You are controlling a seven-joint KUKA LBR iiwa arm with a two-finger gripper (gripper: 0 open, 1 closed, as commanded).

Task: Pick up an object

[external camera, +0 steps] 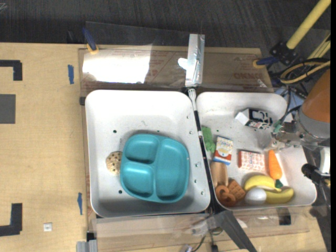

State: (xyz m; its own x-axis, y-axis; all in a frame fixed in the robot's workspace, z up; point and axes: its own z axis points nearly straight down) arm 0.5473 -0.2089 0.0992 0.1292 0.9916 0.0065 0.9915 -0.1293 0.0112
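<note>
The right bin (220, 105) holds the loose items. A yellow banana (269, 185) lies at its front, with a white egg (256, 195) and a brown pretzel piece (230, 192) beside it. An orange carrot (274, 165) lies upright in the picture, next to a pink packet (252, 160). A small carton (224, 150) and a green piece (209, 138) sit near the divider. A black and white item (256, 118) lies toward the back. My gripper (280, 138) reaches in from the right and sits just behind the carrot's top end, beside the pink packet. Nothing is visibly held.
The left bin (100, 109) carries a teal divided plate (155, 167) with a cookie (113, 161) at its left side. Clear panels stand behind both bins. Cables and a yellow pole crowd the far right, by the grey arm with its orange band (319, 104).
</note>
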